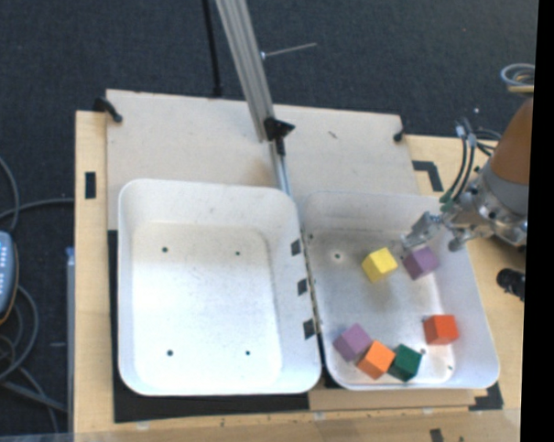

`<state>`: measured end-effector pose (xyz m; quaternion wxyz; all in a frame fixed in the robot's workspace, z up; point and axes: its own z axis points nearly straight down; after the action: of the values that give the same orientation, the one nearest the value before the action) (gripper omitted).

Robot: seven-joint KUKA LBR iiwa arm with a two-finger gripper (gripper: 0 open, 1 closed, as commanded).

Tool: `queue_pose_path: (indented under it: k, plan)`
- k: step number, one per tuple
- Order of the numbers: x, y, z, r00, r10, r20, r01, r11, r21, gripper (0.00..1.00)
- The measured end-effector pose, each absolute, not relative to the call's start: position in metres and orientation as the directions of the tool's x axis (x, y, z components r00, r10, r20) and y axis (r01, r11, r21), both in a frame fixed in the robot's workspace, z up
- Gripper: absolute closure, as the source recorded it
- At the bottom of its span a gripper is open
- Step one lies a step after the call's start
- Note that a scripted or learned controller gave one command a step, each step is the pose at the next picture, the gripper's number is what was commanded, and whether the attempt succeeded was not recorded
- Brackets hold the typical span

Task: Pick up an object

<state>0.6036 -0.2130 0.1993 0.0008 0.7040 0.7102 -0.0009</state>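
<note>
The pincer (434, 229) hangs over the right bin (479, 311), fingers spread and gripping nothing — a purple cube (423, 261) lies just below it. A yellow cube (380, 264) sits beside that one.

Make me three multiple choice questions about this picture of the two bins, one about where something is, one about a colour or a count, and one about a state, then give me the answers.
1. Where do the blocks lie?
A. in the left bin
B. in the right bin
C. on the bench behind the bins

2. How many purple blocks are there?
A. one
B. two
C. four

3. How do the lower purple, orange and green blocks sit?
A. clustered together
B. stacked in a tower
C. in separate corners

Answers: B, all six blocks sit inside the right bin. B, one purple block lies by the tool and the yellow block, another near the front. A, that purple block, the orange block and the green block sit in a close row.
</note>
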Motion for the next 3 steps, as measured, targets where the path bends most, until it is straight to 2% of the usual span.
queue_pose_path:
  k: [1,2,3]
  plan:
    - [0.62,-0.18,0.126,0.001,1.0,-0.003,1.0,-0.001,0.005,0.0]
    - [0.62,-0.179,0.134,-0.001,1.0,-0.003,1.0,0.001,0.004,1.0]
    - [0.644,-0.123,0.193,-0.007,1.0,-0.001,1.0,0.007,0.008,1.0]
